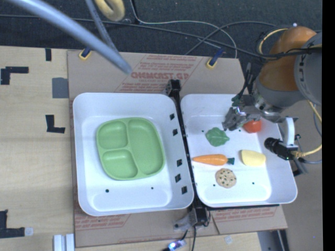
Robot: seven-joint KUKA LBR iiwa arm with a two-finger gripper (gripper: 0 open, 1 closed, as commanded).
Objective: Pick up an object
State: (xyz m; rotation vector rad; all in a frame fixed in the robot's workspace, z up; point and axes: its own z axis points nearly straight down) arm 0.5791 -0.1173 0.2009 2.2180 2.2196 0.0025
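From the camera view, I have the arm reaching in from the right, its orange band over the far right corner of the right bin (pixel 207 104). The hand (pixel 234 120) sits low over the far part of that bin, near its middle, pointing down and toward the left. I cannot tell from here whether it is released or clenched; the tip is dark and blurred against the white floor, and I see nothing between its parts.

The candidates lie in the right bin. A green leaf-shaped toy (pixel 216 137) lies just below and left of the hand, close but apart from it. A red piece (pixel 253 125) sits just right of the hand, partly tucked under the wrist. Nearer the front edge lie a toy carrot (pixel 210 160), a yellow block (pixel 253 158) toward the right wall, and a chocolate-chip cookie (pixel 225 178) closest to the front.

The left bin (pixel 84 140) carries a green divided plate (pixel 129 148) in its middle.

I judge this as the approach step: the hand is down among the objects, nothing lifted yet. The green leaf-shaped toy looks the likeliest target. The next move calls for centring the hand over it, settling to the bin floor, closing, then lifting straight up. The piece is flat, so a shallow descent could slip off it.
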